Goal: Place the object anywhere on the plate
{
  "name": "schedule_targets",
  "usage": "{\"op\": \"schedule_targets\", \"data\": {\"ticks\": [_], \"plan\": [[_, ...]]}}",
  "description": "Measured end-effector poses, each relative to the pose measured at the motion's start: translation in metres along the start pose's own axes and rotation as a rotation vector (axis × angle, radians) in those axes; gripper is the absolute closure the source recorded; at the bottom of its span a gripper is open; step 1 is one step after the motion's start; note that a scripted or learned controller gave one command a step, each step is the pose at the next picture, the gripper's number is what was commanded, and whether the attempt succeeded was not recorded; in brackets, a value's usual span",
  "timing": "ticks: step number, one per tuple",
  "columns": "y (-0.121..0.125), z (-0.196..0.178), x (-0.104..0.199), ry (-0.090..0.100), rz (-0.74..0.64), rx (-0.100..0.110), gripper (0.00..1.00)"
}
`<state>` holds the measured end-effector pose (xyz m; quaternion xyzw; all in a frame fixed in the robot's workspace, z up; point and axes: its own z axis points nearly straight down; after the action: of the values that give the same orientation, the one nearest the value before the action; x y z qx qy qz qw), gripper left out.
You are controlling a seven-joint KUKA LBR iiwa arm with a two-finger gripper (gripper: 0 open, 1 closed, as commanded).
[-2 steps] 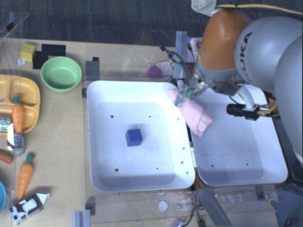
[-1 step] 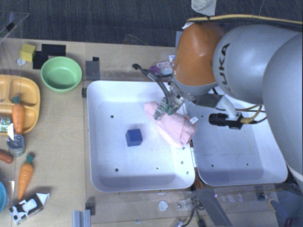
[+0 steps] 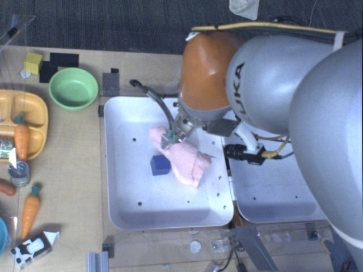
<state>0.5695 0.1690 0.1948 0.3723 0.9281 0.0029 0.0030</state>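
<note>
One soft pink cloth (image 3: pixel 187 162) beside the blue cube (image 3: pixel 160 165); gripper (image 3: pixel 172 136) above it, closure indiscernible; pinch a fold.

In the left bin (image 3: pixel 122 203), a cube (image 3: pixel 160 165) lies just left of a cloth (image 3: pixel 190 162).

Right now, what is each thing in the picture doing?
Gripper: down in the left bin, at the pink cloth.
Pink cloth: crumpled in the left bin.
Blue block: resting in the left bin, against the cloth.
Green bowl: upright on the bench.
Carrot: lying on the bench.
</note>
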Motion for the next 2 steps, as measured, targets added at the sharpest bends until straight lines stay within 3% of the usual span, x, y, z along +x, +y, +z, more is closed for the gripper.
{"op": "schedule_targets", "data": {"ticks": [1, 2], "plan": [[-0.026, 0.065, 0.09, 0.004, -0.198, 0.004, 1.0], [-0.069, 0.097, 0.025, -0.012, -0.258, -0.018, 1.0]]}}
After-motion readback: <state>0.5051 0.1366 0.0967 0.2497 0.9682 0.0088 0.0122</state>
